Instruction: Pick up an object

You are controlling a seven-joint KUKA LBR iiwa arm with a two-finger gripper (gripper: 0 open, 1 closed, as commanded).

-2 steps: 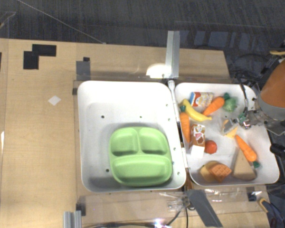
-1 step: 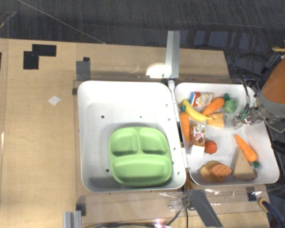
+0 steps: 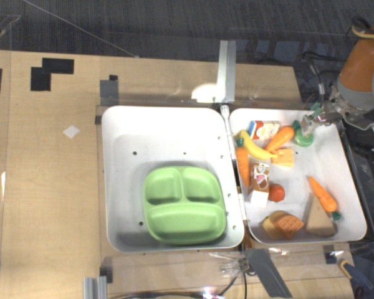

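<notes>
Your jaws sit at the far right corner of the right bin [image 3: 355, 210], at about two o'clock from the bin's middle. Whether they stand wide or narrow you cannot tell from here; the gripper [image 3: 313, 124] is a small, blurred shape over a green object [image 3: 303, 139], and nothing shows clearly between the tips.

No single target is named, so choose one. The lone carrot [image 3: 323, 195] at about four o'clock in the right bin lies apart from the rest, with bare white floor around it. It looks like hard, light toy plastic: stiff, probably smooth and a little slippery, not fragile. You would likely do best to close across its thick middle, at right angles to its length, since the tapered ends may squirt out.

The cluster at about eleven o'clock is harder. A banana [image 3: 255, 148], a second carrot [image 3: 280, 137], a small carton [image 3: 265, 129] and a brown packet [image 3: 260, 175] touch or overlap, and another orange piece [image 3: 242, 164] lies close against the divider wall. A red tomato [image 3: 276, 193] sits just below the packet; being round, it may roll. The waffle-like piece [image 3: 287, 223] near six o'clock is flat and close to the near wall.

The bin floor is smooth, shallow and white, so things may slide when nudged. The left bin [image 3: 124, 142] holds a green divided plate [image 3: 184, 204]. Both bins rest on the tan counter [image 3: 43, 179].
</notes>
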